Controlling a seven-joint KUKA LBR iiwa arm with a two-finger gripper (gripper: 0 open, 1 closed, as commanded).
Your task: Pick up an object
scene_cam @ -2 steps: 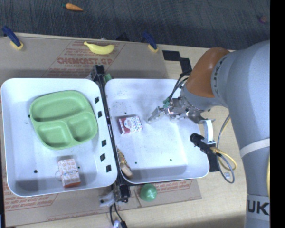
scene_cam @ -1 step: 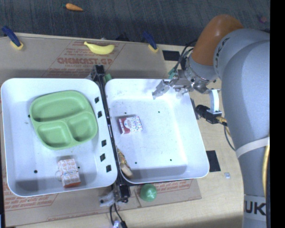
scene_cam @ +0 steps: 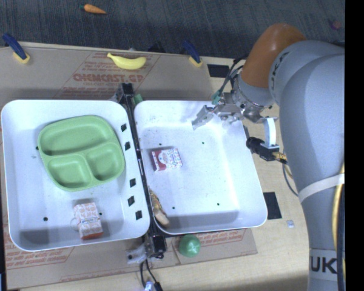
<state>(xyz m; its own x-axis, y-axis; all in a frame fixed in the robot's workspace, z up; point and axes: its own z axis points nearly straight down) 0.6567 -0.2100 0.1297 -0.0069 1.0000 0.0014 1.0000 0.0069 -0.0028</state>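
Brown cardboard under both bins frames your risk: the gripper [scene_cam: 201, 117] hangs spread and empty over the right bin [scene_cam: 230, 180], well apart from the red-and-white carton [scene_cam: 165, 159], so a straight descent could close on bare plastic.

Left shallow white plastic bin [scene_cam: 12, 180] holds a green three-compartment plastic tray [scene_cam: 80, 151] at the back and a small printed carton [scene_cam: 87, 219] in front — right shallow white plastic bin [scene_cam: 242, 187] holds a red-and-white packet [scene_cam: 165, 159] near its left wall.
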